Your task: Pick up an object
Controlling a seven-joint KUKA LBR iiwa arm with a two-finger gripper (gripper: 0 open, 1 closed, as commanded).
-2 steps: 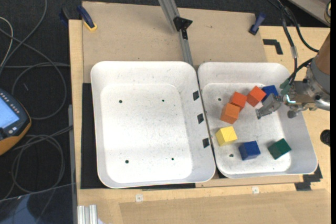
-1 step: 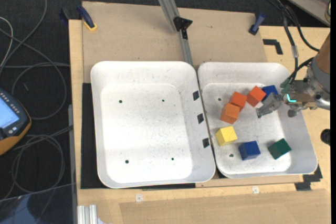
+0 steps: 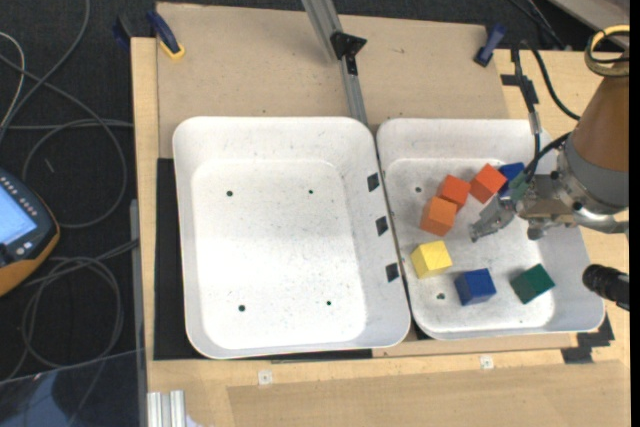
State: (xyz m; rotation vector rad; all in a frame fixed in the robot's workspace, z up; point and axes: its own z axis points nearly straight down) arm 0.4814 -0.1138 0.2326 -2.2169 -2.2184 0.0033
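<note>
Gripper [image 3: 490,220] state cannot be told; it is positioned just beside the orange blocks [image 3: 447,200]. A neighbouring block may be nudged aside by a descent between crowded blocks.

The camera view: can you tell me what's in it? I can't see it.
A robot gripper hangs low in the right bin, among three orange blocks, two blue, one yellow and one green. The left bin sits beside it.

Single fixed camera above the bench [image 3: 300,385], looking down aslant, both white bins [image 3: 200,140] in frame
</note>
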